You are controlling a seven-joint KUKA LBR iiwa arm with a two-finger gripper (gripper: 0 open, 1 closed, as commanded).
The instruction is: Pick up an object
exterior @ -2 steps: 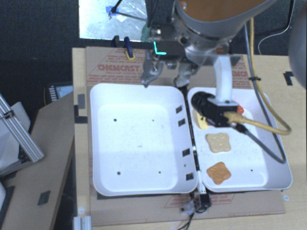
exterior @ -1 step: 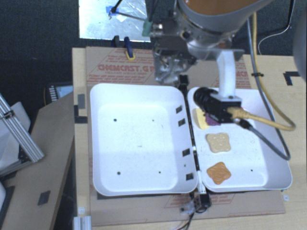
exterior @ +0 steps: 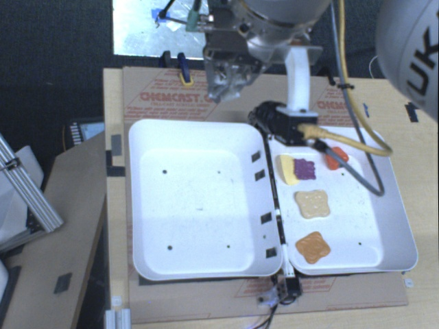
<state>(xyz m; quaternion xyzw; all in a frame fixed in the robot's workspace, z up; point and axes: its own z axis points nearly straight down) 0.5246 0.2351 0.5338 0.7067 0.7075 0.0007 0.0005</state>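
Closest to the camera, at the bench's front edge, there's a little tangle of dark wires [exterior: 282, 292] right where the two bins meet. Just behind that on the right sits the right bin [exterior: 391, 235], and that's where all the stuff is. Going front to back in it: an orange-brown toast-shaped piece [exterior: 313, 247], then a pale beige toast-shaped piece [exterior: 312, 203] a bit behind it, then a purple block [exterior: 304, 169] lying partly on top of a yellow piece [exterior: 287, 169] (the two are touching, purple overlapping the yellow's right side). Off to the right of those, near the back wall, there's a small orange-red thing [exterior: 336, 158] sitting near a yellow hose [exterior: 353, 144], partly hidden, so I can't say what it is.

The left bin [exterior: 147, 204] sits beside it, sharing the middle rim with its black clips [exterior: 263, 196].

Further back, a black fitting [exterior: 280, 123] sits over the back corner of the right bin, with a white post [exterior: 298, 81] rising from it. The gripper [exterior: 230, 81] hangs behind the left bin's back rim, over the brown cardboard [exterior: 164, 94] with red print, well apart from all the items. It looks shiny and blurry from here, so honestly I can't tell whether it's spread or closed. Nothing visible in it.

Way at the back is a bright silvery patch [exterior: 147, 19] of floor.
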